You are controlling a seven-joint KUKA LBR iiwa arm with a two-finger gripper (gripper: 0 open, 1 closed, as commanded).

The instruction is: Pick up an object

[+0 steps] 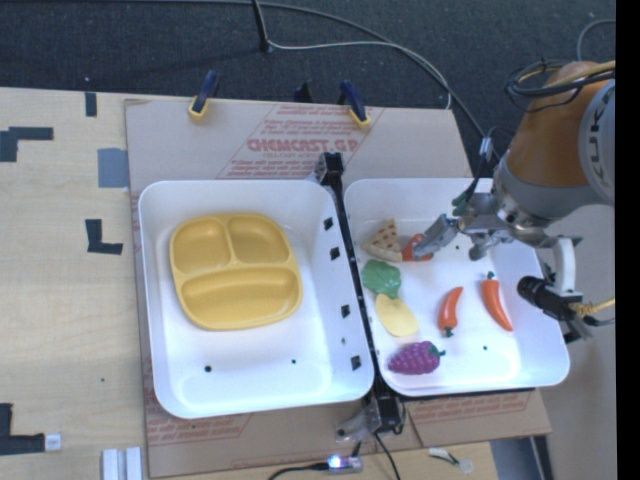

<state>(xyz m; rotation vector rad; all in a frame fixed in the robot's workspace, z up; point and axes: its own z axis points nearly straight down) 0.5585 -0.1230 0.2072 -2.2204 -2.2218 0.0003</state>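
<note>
The right bin [520,363] holds several toy foods. Among them are a tan pizza wedge [383,238], a green vegetable [381,277], a yellow piece [396,316], a red chili [450,309], an orange carrot [496,303] and purple grapes [415,358]. My gripper [430,240] reaches in low from the right, over the bin's upper middle, pointing left. A small red piece [413,251] lies right at its tip, next to the pizza wedge. Whether that piece is gripped is not visible.
The left bin [160,368] carries a yellow divided plate [236,271]. A black divider [345,268] runs between the bins. The arm's grey and orange body [560,158] hangs over the right bin's far right corner. Cables cross the dark floor behind the bench.
</note>
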